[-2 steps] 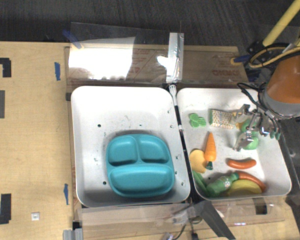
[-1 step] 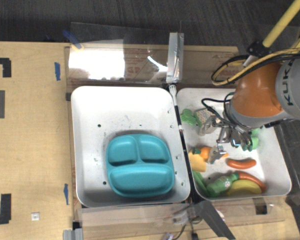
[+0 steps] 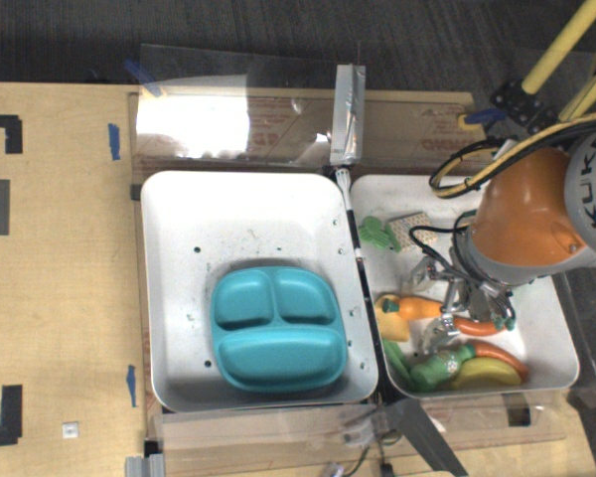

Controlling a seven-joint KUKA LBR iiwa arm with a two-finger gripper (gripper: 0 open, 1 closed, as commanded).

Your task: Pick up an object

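The arm (image 3: 536, 217) hung over the right bin (image 3: 561, 351), its gripper (image 3: 447, 318) low among the toy food; whether it was spread, I couldn't tell. An orange piece (image 3: 417, 308) lay just left, lengthwise toward it.

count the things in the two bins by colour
teal: 1, divided plate
green: 2, small piece, bigger piece
orange: 2, carrot-like piece, long piece
yellow: 2, banana-like piece, small piece
total: 7 that I can make out
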